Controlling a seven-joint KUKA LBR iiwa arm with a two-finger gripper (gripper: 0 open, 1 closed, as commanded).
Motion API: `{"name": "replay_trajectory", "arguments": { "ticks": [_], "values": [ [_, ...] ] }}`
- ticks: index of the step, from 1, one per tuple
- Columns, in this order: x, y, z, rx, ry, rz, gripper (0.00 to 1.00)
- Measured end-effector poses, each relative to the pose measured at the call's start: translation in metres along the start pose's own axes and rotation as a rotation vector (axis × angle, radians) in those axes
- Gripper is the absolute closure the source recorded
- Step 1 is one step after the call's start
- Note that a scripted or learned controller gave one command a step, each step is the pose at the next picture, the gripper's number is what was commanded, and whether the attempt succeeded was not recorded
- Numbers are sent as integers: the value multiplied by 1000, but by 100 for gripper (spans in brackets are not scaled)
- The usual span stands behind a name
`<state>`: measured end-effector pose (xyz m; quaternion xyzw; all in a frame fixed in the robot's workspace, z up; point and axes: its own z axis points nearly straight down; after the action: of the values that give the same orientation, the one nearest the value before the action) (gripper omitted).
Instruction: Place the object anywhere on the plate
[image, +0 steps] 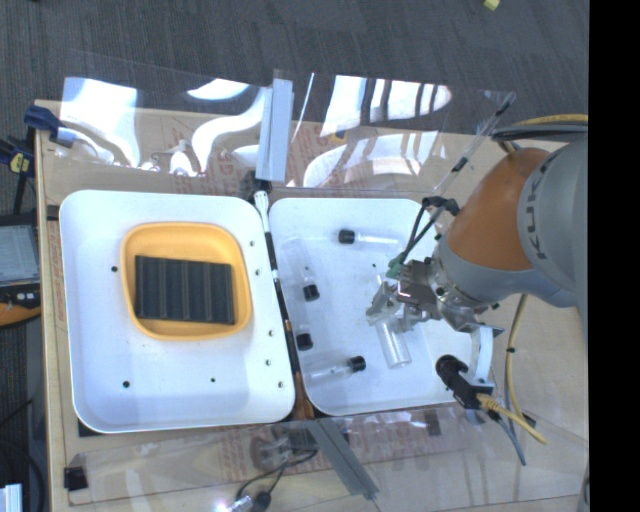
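Observation:
The yellow plate (186, 243), with a dark ridged insert (186, 290) at its middle, lies in the left bin (90, 370). My gripper (393, 308) hangs low over the middle right of the right bin (330, 400). A short clear vial (397, 348) lies just below it on the bin floor; whether they touch is unclear. A clear tube with a black cap (347, 237) lies at the back of that bin. Another capped tube (354, 365) lies near the front.
Two small black pieces (311, 292) (304, 341) sit near the right bin's left wall. The ridge between the bins (275, 300) stands between the gripper and the plate. A clear screen (300, 130) rises behind both bins.

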<state>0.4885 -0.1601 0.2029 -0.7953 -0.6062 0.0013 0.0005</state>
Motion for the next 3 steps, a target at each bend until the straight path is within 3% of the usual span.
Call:
{"name": "replay_trajectory", "arguments": {
  "ticks": [1, 2, 3],
  "values": [
    [41, -24, 26, 3, 3, -258, 100],
    [91, 32, 0, 0, 2, -332, 100],
    [122, -30, 13, 5, 2, -597, 100]
  ]
}}
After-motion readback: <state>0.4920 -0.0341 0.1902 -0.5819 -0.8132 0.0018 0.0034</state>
